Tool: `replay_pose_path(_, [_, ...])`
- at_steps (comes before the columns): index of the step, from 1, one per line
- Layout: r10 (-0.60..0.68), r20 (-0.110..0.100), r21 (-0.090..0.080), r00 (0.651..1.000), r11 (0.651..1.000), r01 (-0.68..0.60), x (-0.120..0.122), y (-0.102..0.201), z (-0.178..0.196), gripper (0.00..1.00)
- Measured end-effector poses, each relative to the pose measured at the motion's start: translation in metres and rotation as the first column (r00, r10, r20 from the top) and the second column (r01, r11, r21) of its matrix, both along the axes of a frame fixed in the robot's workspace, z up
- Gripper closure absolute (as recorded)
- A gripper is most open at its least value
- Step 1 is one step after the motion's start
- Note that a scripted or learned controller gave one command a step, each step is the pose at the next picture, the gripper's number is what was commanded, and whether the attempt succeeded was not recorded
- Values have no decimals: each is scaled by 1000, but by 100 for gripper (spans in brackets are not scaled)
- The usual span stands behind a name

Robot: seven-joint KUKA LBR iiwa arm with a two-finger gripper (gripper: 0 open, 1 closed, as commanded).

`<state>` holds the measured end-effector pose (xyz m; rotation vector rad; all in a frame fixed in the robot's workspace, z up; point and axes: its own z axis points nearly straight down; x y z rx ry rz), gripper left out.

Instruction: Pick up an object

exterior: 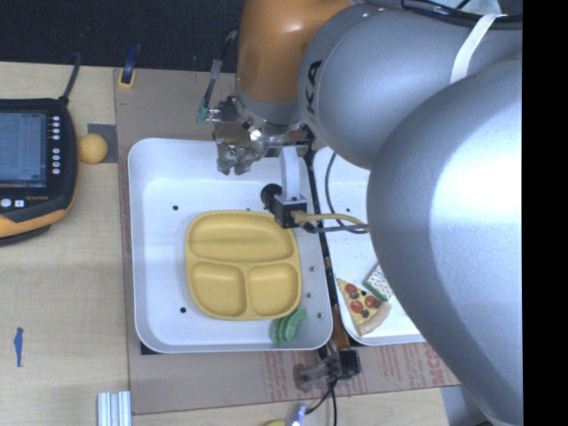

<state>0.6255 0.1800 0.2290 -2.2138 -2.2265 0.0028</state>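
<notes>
A: What is in the left bin (151, 238)?

B: One big yellow plate (242, 263) with three parts. It lies flat in the middle. There is also one small green toy (287, 327). It sits at the near edge of the bin, just touching the plate's near right corner.

A: And the right bin (390, 331)?

B: The big grey arm (417, 149) covers most of it. I can see one toy pizza slice (362, 305) at its near left corner. One little checked thing (380, 282) peeks out next to the slice. I cannot tell what it is.

A: Where is the tool (235, 160)?

B: It hangs over the far side of the left bin, past the plate's far edge. It is not touching the plate. I cannot tell if its fingers are apart or together. Nothing shows between them.

A: What else is on the surface (62, 327)?

B: One screen pad with an orange rim (34, 169) on the left. One yellow ball (92, 147) is right beside it.
</notes>
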Motion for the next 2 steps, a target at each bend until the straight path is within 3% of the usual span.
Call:
replay_pose_path(1, [0,-1,-1,1000,1000,0,0,-1,-1,0])
replay_pose_path(2, [-1,0,-2,1000,1000,1,-55,10,-108,0])
